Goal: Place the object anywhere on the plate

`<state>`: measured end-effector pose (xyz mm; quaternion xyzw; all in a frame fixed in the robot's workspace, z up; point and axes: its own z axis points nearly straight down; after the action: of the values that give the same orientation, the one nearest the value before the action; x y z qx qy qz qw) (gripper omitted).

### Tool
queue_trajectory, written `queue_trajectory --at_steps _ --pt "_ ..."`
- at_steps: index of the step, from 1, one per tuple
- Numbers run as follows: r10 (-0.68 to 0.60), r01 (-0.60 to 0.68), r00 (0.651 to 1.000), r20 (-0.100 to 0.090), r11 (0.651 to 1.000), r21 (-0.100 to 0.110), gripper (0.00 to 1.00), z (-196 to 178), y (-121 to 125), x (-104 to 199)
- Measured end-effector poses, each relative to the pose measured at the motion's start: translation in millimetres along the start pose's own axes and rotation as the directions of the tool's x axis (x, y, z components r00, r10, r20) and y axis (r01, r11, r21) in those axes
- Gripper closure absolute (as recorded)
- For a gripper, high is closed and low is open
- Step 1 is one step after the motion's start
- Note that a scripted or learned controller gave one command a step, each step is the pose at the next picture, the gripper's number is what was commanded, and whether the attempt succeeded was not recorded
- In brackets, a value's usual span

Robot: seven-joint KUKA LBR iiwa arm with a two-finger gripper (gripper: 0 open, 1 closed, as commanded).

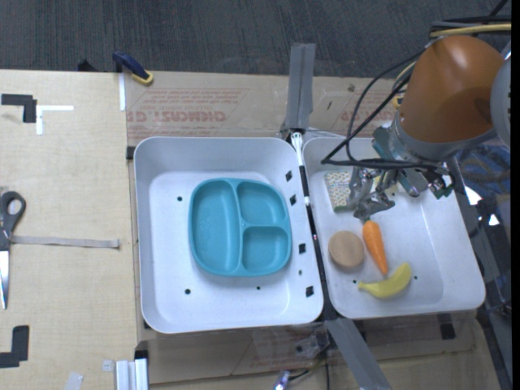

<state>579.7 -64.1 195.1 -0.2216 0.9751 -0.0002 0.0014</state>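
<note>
Pale table (65,299), two white bins. Left: bare blue plate (240,227). Right: carrot (374,246) untouched under tool (368,202), grip state unclear. Nothing placed yet.

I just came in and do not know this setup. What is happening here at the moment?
A grey robot arm with an orange band reaches into the right white bin. Its end effector hangs just above the top of an orange toy carrot, not holding it. A round tan disc and a yellow toy banana lie close by. The blue three-compartment plate waits in the left white bin, with nothing on it yet.
</note>
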Motion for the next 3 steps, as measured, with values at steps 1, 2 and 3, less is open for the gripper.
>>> queue_trajectory --at_steps 1,2,3 --pt "-0.259 0.259 0.966 0.004 0.966 0.000 1.00 2 35 -65" --pt "-0.388 0.388 0.922 0.002 0.922 0.000 1.00 -30 24 15" --pt "-0.505 0.505 0.863 0.004 0.863 0.000 1.00 -77 49 -22"
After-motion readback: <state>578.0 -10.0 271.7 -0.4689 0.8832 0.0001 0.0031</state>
